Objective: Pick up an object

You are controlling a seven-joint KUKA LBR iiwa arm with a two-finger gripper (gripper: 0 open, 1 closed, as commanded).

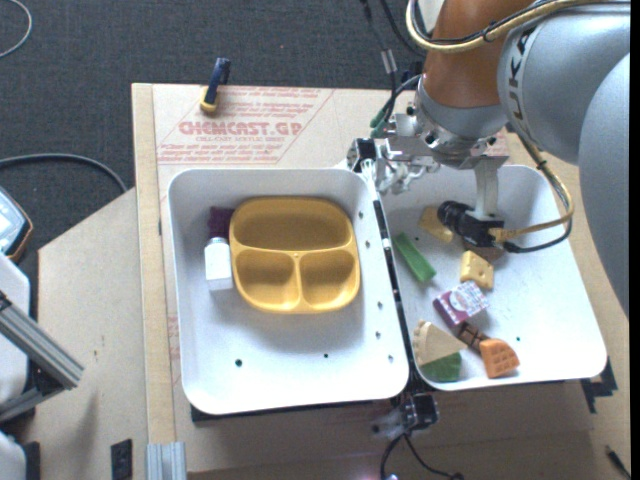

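Note:
My gripper (398, 174) hangs over the far left corner of the right bin (560, 298), close to the wall between the two bins. Nothing shows in its grasp. Below it in that bin lie a green stick (413, 256), a pale yellow piece (434, 224), a yellow cheese-like block (477, 269) and a purple wrapped item (459, 303). Near the front rim are a tan wedge (433, 340) on a green piece (446, 367) and an orange wedge (498, 356).
The left bin (290, 368) holds a yellow divided plate (294, 253), with a small white bottle (218, 264) and a dark purple thing (220, 218) at its left side. A blue and yellow tool (214, 86) lies on the board behind the bins.

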